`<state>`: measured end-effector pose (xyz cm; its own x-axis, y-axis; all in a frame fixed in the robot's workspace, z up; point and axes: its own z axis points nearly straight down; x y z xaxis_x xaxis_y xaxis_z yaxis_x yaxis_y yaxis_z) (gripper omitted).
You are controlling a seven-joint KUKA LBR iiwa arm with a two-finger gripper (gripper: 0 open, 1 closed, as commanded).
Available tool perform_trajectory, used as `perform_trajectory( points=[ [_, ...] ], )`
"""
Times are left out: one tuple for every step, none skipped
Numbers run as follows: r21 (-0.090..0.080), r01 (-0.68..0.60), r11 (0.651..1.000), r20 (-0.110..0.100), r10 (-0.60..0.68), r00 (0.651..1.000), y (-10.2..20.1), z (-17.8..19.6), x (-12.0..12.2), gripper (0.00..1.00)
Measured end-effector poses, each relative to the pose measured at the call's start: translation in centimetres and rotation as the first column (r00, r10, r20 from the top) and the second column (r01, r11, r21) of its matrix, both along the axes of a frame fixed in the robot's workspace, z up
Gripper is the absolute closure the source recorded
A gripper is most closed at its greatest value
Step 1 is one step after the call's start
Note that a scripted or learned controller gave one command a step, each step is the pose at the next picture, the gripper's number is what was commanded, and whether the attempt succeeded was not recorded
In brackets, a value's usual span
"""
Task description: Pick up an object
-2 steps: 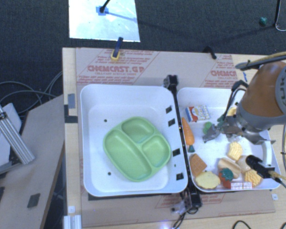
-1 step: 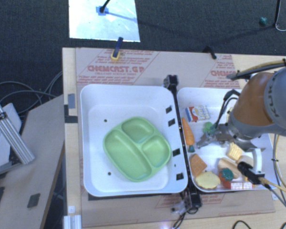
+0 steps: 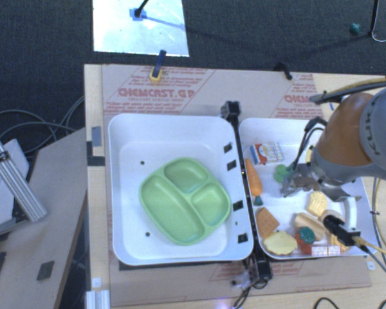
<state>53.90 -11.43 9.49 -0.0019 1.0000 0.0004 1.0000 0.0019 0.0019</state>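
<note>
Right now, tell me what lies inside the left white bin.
The left bin holds one pale green divided plate, lying flat with nothing in its three compartments. The bin floor beneath the plate is covered, so whatever is under it cannot be seen.

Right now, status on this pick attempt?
Gripper low in right bin, beside green toy. No grasp visible. Carrot, cracker close by.

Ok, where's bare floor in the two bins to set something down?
Left bin: bare white all round the green divided plate, widest along its far wall. Right bin: a small patch between carrot and gripper; its near end is crowded with toy food.
</note>
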Motion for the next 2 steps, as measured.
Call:
perform_trajectory(
  points=[
    [-0.001,0.000,1.000,0.003,0.000,1.000,-0.4,6.1,-0.4,1.00],
    [-0.002,-0.003,1.000,0.006,0.003,1.000,0.0,12.4,-0.7,1.00]
  ],
)
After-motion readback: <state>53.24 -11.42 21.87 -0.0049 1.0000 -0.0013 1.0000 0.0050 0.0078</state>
